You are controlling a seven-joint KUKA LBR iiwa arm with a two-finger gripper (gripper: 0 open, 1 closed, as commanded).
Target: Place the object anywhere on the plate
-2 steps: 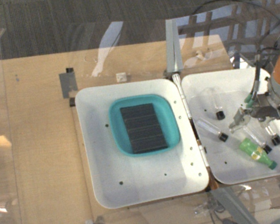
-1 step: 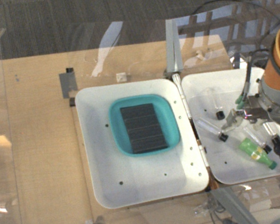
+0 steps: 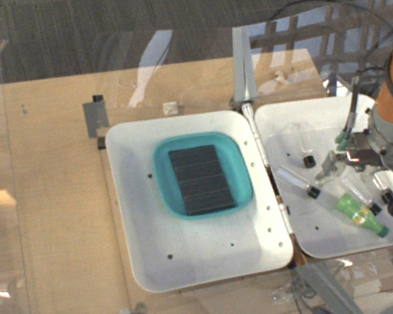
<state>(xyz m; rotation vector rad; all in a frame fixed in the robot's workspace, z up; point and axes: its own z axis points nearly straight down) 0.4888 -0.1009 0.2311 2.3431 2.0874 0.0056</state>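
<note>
1. Left of centre in the frame sat the left white bin (image 3: 144, 222), and in its upper middle lay the teal plate (image 3: 238, 171) with a dark ribbed rectangular piece (image 3: 201, 179) resting on it.
2. Nothing else lay on the plate, so the placing was not yet done.
3. Right of centre, the right white bin (image 3: 301, 235) held a green bottle (image 3: 358, 210) lying on its side at lower right, with a few small clear and dark items (image 3: 299, 183) near it.
4. At the far right the gripper (image 3: 343, 158) hung over that bin, just above the bottle; I could not tell how far it was open or whether it held anything.
5. By my reading, the pick, the carry left and the release all remained.
</note>
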